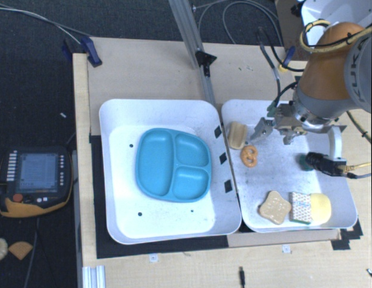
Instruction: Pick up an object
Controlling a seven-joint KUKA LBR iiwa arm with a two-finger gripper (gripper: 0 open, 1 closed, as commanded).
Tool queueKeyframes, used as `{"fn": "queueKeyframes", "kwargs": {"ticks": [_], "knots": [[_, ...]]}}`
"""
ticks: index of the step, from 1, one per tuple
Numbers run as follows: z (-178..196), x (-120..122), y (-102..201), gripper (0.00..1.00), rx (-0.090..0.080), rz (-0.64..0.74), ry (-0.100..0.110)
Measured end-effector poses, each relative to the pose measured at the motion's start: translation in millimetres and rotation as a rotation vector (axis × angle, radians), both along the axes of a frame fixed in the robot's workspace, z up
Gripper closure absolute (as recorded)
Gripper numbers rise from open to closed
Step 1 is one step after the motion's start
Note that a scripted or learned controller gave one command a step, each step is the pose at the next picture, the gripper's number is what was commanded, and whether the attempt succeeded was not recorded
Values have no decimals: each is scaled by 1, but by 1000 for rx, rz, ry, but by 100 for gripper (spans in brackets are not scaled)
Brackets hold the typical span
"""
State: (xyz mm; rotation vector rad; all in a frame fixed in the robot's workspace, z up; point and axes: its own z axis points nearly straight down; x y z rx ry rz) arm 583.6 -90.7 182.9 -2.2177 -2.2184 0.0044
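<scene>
The gripper (273,132) hangs with jaws spread, holding nothing, above the right bin (348,206), apparently mid-approach; next it must descend onto the pretzel (249,156).

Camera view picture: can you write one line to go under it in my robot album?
Robot hand hovers over the right bin near a pretzel; a blue plate sits in the left bin.

The hand (273,131) hangs over the right bin (348,191), its fingers spread, nothing between them; just below-left lies a pretzel (249,156), beside a tan piece (236,135); a blue divided plate (173,164) sits in the left bin (114,116).
</scene>
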Motion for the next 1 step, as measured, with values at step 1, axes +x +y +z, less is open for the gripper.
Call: {"fn": "queueKeyframes", "kwargs": {"ticks": [1], "knots": [[-46,4,-5,0,0,0,1]]}}
